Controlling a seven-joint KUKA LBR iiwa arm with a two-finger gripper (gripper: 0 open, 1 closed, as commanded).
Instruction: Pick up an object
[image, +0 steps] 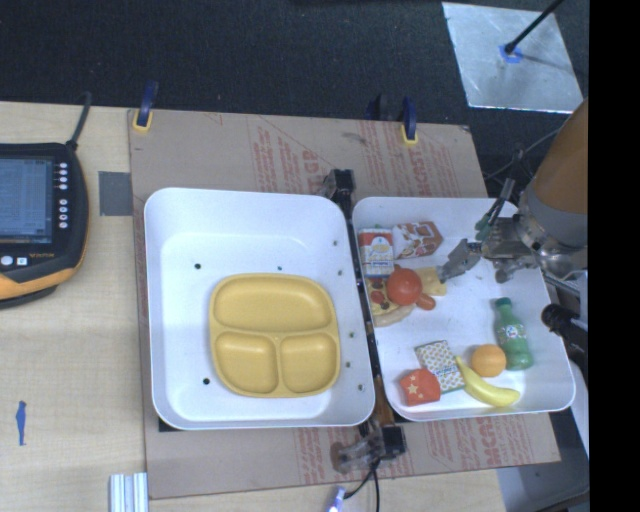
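The red tomato (404, 286) lies in the right bin (455, 212), with the yellow banana (487, 387) far nearer the bin's front rim. The gripper (462, 262), spread wide and empty, is poised beside the tomato; approach is judged underway, descent and closing being required next

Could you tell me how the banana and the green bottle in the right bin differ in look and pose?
The banana is yellow and curved; the green bottle is green and straight, with a label on its side. The banana lies slantwise along the bin's near edge, while the bottle lies nearly lengthwise towards the gripper. Both lie flat in the right bin, flanking the orange.
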